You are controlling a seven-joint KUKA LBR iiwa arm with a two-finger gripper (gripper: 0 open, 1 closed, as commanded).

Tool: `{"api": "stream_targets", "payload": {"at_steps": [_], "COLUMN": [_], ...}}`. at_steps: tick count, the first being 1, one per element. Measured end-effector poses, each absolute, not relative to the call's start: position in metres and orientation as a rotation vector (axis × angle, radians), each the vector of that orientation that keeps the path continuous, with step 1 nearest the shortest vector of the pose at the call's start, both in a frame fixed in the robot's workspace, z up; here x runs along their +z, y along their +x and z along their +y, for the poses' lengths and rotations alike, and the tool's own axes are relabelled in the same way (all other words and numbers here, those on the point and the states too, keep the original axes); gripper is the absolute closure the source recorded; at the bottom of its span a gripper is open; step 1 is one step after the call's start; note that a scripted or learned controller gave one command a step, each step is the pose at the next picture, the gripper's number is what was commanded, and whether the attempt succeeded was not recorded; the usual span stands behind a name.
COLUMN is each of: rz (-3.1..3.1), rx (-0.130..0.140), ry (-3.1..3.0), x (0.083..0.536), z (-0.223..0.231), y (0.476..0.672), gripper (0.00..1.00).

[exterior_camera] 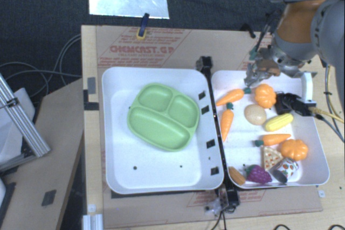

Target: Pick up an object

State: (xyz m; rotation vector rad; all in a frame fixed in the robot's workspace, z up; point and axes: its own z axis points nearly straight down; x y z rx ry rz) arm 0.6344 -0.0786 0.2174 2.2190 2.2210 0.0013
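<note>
Fingers above bin – 3 carrots, 2 pumpkins

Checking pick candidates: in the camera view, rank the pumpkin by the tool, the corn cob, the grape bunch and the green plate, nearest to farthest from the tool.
1. Pumpkin, right beside the tool.
2. Corn cob, mid right bin.
3. Grape bunch, right bin's front edge.
4. Green plate, left bin.

Glossy plastic green plate
</note>
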Motion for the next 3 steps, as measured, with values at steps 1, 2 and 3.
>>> {"api": "stream_targets", "payload": {"at_steps": [1,2,3], "rz": [2.225,2.222,2.221], "rx": [0.001,0.003,0.001], "ry": [2.215,2.217,2.219], "x": [0.221,0.231,0.222], "z": [-0.074,-0.081,-0.086], "y": [0.631,0.636,0.638], "gripper": [1.00,1.00,1.00]}}
